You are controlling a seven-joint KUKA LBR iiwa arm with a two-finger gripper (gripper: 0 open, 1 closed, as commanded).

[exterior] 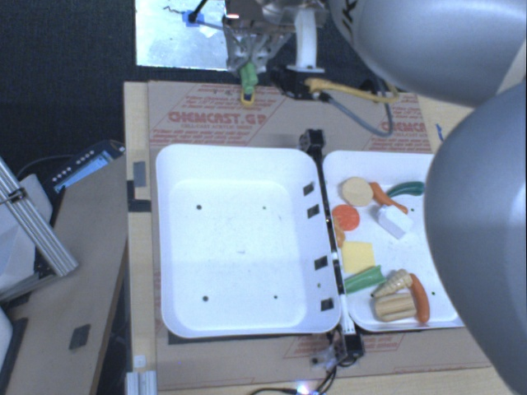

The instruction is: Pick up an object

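Note:
My gripper (248,66) is raised above the far edge of the bench, behind the left bin (169,245). Its fingers (238,54) converge on a small green toy piece with a yellow end (247,81), which hangs straight down from between them. The right bin (387,164) holds several toy foods: a tan disc (357,191), a red tomato (346,218), a yellow square (357,256), a white block (394,221), a green stick (362,279), a bread roll (393,306) and a red sausage (422,299).
The big grey arm (478,179) covers the right side and top right of the view. A yellow and grey cable (354,93) trails behind the bins. A black divider clip strip (325,220) runs between the two bins.

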